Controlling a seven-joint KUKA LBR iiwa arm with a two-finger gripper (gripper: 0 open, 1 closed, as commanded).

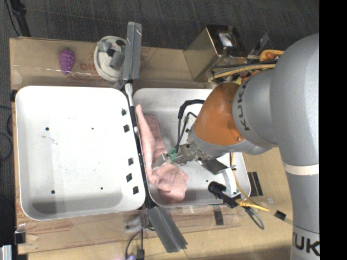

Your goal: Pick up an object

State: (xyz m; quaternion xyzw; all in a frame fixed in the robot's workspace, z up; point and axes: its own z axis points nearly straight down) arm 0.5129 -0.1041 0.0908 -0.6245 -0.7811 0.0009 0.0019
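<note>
A pink cloth [157, 156] lies crumpled along the left wall of the right bin [162, 99], running from the upper left down to a bunched lump near the bin's front. My gripper [172, 157] hangs low over the cloth's lower part, right at its right edge, with a small green piece at its tip. The grey arm with its orange band [217, 121] covers most of the right half of that bin and hides the gripper's body.
The left bin [32, 107] stands beside it, showing bare white floor. A purple object [66, 60] and a white roll [110, 56] rest on the bench behind the left bin. A brown box [209, 50] and cables sit behind the right bin.
</note>
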